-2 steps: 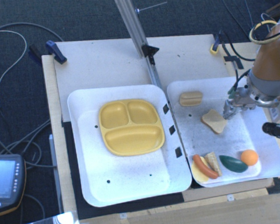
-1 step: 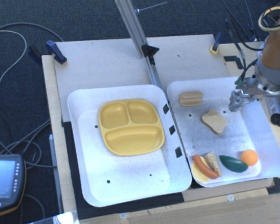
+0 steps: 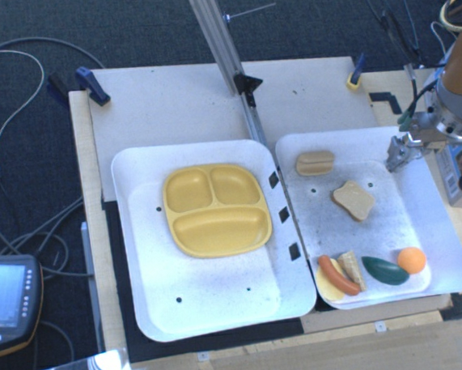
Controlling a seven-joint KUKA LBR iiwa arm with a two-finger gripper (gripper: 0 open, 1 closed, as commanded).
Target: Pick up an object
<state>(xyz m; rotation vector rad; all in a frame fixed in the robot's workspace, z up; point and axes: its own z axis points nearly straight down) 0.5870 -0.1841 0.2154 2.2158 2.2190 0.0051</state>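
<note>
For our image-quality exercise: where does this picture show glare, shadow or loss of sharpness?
Camera view: lighting is even and soft; the yellow tray carries a faint sheen; a bright reflection sits at the lower left corner; the end effector at the right bin's rim looks slightly soft; shadows under the food are weak.

A single fixed camera looks down from above at a slant, far enough back to take in the whole counter (image 3: 166,105) and some surrounding floor. Both white bins (image 3: 138,230) lie mid-frame, side by side.
</note>
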